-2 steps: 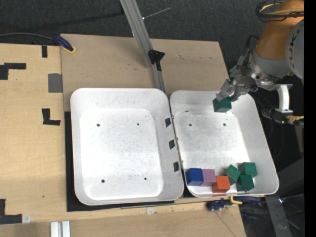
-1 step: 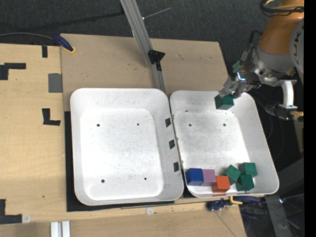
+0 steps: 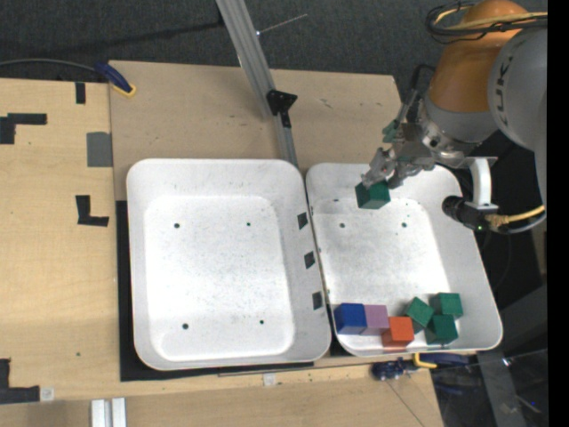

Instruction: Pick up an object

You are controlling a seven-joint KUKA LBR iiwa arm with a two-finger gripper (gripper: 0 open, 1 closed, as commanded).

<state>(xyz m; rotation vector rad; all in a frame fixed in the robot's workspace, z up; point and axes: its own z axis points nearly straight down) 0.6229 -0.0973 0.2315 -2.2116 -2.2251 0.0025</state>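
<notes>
Blocks (image 3: pixel 400 318) cluster at right bin's (image 3: pixel 462 256) near edge, we see blue, purple, orange, three green | arm (image 3: pixel 484 69) reaches from right, wrist tilted down-left | gripper (image 3: pixel 380 183) fingers clasp green cube (image 3: pixel 373 195) above bin's far end

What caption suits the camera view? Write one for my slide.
Gripper holding a green block over the right bin; six blocks clustered at its near edge.

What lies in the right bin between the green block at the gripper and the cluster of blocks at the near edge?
Bare bin floor, going by the camera view: nothing sits between the green block and the block cluster.
</notes>
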